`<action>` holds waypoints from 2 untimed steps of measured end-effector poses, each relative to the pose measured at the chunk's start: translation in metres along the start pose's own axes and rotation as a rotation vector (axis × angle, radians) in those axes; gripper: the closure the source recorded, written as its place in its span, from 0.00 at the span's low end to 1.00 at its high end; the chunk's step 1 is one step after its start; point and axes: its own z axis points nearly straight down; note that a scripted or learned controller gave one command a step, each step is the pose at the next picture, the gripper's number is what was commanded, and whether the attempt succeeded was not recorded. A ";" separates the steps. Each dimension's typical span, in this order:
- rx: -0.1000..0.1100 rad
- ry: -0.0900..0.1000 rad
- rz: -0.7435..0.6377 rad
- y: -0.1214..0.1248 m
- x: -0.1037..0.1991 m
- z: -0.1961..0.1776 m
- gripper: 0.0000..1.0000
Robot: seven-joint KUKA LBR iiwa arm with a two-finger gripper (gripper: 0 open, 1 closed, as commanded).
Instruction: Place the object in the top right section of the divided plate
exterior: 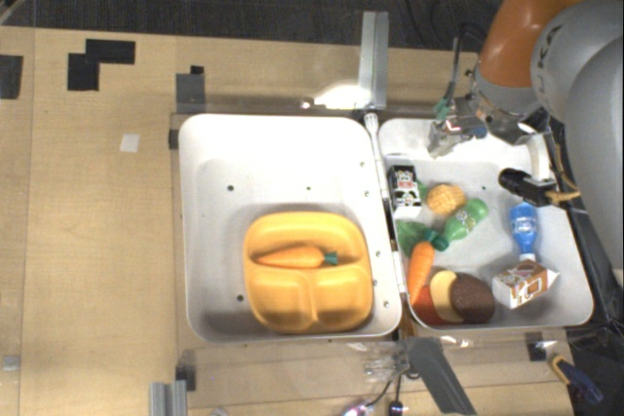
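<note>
Two white bins side by side on the tabletop [97, 258].

Left bin [210, 170]: one yellow divided plate [308, 292], lower middle of the frame. One toy carrot [292, 257] already lies across its upper section, more to the left than the right.

Right bin [487, 185]: a small dark-and-white packet [405, 187], a yellow corn piece [446, 199], a green bottle [461, 221], a second carrot [420, 270], a blue bottle [524, 229], a small carton [525, 284], and a round brown-and-yellow piece [462, 296].

Tool [447, 133]: hanging over the upper edge of the right bin, nothing visibly between its fingers; I cannot tell whether it is open or closed.

Risks, as I judge them: the right bin's items touch one another, so a pick may nudge neighbours or catch two. The bottles look likely to roll. A drop could land on the plate's divider, or crowd the carrot already there.
</note>
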 end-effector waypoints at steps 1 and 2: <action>-0.002 0.000 0.513 -0.001 -0.026 0.050 1.00; 0.003 -0.003 0.518 -0.004 -0.030 0.050 0.00</action>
